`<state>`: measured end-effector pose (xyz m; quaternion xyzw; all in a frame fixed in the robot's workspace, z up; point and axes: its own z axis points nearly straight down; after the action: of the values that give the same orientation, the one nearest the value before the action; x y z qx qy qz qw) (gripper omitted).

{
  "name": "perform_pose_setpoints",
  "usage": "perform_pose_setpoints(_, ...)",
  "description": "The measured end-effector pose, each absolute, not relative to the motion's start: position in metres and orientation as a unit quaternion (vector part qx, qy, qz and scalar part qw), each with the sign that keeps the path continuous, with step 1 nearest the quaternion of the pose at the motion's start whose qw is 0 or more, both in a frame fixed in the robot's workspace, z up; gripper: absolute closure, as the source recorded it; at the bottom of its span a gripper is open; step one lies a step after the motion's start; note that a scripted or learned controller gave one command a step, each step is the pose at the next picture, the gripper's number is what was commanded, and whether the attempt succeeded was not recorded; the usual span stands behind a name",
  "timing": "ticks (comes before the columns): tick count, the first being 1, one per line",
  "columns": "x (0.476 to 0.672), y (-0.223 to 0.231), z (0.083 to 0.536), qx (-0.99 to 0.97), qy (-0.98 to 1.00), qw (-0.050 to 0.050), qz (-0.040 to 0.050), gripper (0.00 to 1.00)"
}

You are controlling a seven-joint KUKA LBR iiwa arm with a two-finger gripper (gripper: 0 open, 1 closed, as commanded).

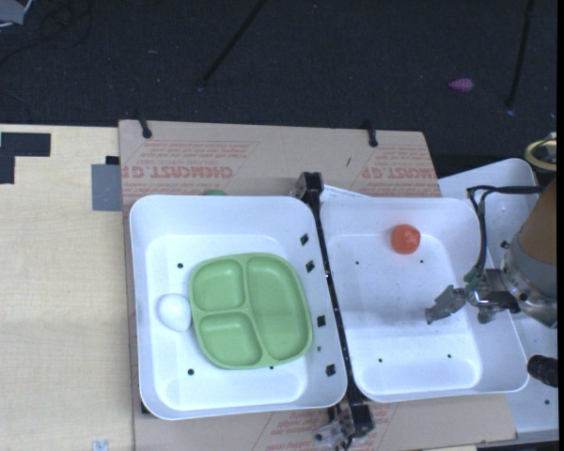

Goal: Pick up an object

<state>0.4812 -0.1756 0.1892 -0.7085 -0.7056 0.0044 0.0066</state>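
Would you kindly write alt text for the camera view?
The gripper hovers over the right bin, apart from an orange ball near its far wall. The left bin holds a green divided plate with a white ball beside it.

This looks like a robotics lab or test bench, not a home or shop. Two shallow white bins [227,397] sit side by side on a sheet of printed cardboard [273,163], held together by black clips [310,184] along the seam between them. The cardboard lies on a pale wooden bench [47,308] marked with black and grey squares of tape [103,186]. Behind the bench the floor is dark carpet [291,45] with loose cables [9,7] trailing across it. A grey robot arm [536,280] reaches in from the right edge over the right-hand bin.
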Motion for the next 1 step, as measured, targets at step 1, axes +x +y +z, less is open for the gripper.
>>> perform_pose_setpoints(1,0.4843,-0.1754,0.1959,-0.707,-0.707,0.002,0.0008,0.00)
